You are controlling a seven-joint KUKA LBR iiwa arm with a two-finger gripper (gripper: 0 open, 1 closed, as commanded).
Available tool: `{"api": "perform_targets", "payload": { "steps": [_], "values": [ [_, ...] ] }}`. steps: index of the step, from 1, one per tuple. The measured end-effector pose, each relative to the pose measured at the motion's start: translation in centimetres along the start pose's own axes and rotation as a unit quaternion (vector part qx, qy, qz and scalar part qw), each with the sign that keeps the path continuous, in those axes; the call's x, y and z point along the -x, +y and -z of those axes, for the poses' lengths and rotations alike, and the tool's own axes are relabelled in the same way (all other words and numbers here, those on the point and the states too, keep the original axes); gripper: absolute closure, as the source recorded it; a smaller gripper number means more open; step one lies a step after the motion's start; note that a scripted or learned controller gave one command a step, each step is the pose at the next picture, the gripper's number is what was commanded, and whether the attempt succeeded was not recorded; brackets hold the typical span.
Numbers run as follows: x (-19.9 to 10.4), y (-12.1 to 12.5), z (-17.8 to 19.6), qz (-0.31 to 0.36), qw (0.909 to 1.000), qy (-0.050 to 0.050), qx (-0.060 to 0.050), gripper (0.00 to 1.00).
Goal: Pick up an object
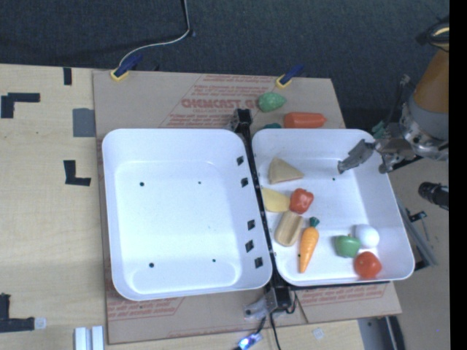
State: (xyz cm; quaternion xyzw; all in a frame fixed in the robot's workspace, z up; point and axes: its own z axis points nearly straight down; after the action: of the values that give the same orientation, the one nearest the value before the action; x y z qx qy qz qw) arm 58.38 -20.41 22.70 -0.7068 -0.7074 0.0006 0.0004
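The right bin (379, 195) holds several toy foods: a tan wedge (283, 170), a yellow piece (273, 200), a red pepper (300, 199), a tan roll (287, 229), a carrot (309, 245), a green piece (347, 246), a white egg (366, 235) and a red tomato (368, 265). My gripper (369, 160) hangs over the bin's back right part, above bare floor. It is open, one finger (355, 155) reaching left, and nothing sits between the fingers. The wedge lies well to its left and the egg below it.
The left bin (117, 195) sits beside the right one, with a black clip strip (252, 195) along their shared wall. Behind the right bin, on the cardboard, lie a green item (271, 101) and an orange-red item (303, 120). A cable (157, 46) runs across the back.
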Motion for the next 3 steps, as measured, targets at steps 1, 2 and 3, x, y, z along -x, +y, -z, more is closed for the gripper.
{"api": "perform_targets", "payload": {
  "steps": [1,2,3],
  "values": [
    [-5.0,-1.6,-11.1,0.001,1.0,0.003,-0.005,0.0],
    [-9.5,-1.9,-14.3,0.001,1.0,-0.002,0.001,0.0],
    [-9.3,-1.9,-13.1,-0.001,1.0,-0.001,0.002,1.0]
  ]
}}
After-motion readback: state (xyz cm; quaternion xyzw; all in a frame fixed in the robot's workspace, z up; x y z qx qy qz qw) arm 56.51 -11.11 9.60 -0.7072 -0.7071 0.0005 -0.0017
